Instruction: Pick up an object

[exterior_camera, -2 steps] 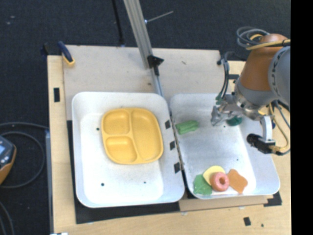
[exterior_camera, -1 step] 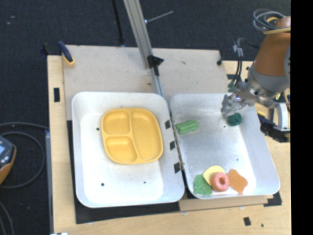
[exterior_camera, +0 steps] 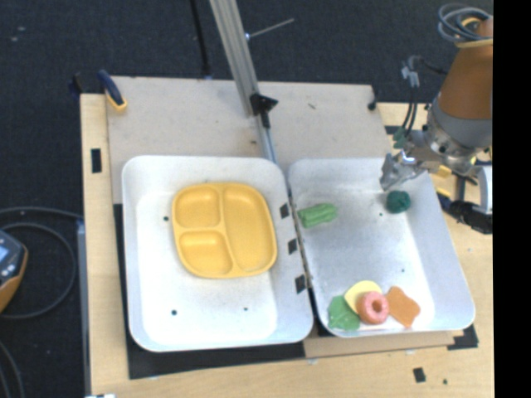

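The right bin [exterior_camera: 373, 247] holds several toy foods. A dark green round piece [exterior_camera: 399, 201] lies near its far right side. A light green cylinder [exterior_camera: 317, 215] rests by its left wall. At the near edge sit a pink ring [exterior_camera: 374, 308] on a yellow piece [exterior_camera: 360, 293], an orange piece [exterior_camera: 404, 307] and a green leafy piece [exterior_camera: 341, 314]. My gripper [exterior_camera: 397, 172] hangs just above and left of the dark green piece, with nothing seen between its fingers.
The left bin [exterior_camera: 149, 305] carries a yellow divided plate [exterior_camera: 224, 228]. A metal post [exterior_camera: 236, 48] rises behind the bins. The grey and orange arm [exterior_camera: 460, 98] comes in from the right, with cables beside it.
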Robot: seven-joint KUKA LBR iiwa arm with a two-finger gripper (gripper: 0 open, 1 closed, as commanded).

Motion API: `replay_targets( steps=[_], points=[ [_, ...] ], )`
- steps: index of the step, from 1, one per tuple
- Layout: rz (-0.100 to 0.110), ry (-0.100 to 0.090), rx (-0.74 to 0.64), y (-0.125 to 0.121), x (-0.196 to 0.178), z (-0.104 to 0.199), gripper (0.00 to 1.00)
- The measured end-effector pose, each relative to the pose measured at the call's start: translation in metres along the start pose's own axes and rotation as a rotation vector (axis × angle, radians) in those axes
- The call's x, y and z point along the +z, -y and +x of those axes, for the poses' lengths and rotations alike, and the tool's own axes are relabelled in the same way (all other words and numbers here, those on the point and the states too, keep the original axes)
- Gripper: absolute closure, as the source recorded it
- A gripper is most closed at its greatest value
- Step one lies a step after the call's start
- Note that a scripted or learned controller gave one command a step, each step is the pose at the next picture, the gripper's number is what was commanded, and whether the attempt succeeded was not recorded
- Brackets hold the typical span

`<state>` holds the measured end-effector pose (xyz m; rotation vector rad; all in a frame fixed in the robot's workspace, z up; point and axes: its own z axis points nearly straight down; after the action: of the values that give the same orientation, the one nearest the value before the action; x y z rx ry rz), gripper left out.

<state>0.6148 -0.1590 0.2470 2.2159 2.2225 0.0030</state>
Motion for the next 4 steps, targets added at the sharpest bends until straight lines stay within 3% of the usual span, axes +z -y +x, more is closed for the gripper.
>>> replay_targets(
  steps=[2, 4],
  points=[
    [0.002, -0.003, -0.004, 0.024, -0.003, 0.100, 1.00],
    [0.004, -0.001, -0.003, 0.067, 0.007, 0.189, 1.00]
  ],
)
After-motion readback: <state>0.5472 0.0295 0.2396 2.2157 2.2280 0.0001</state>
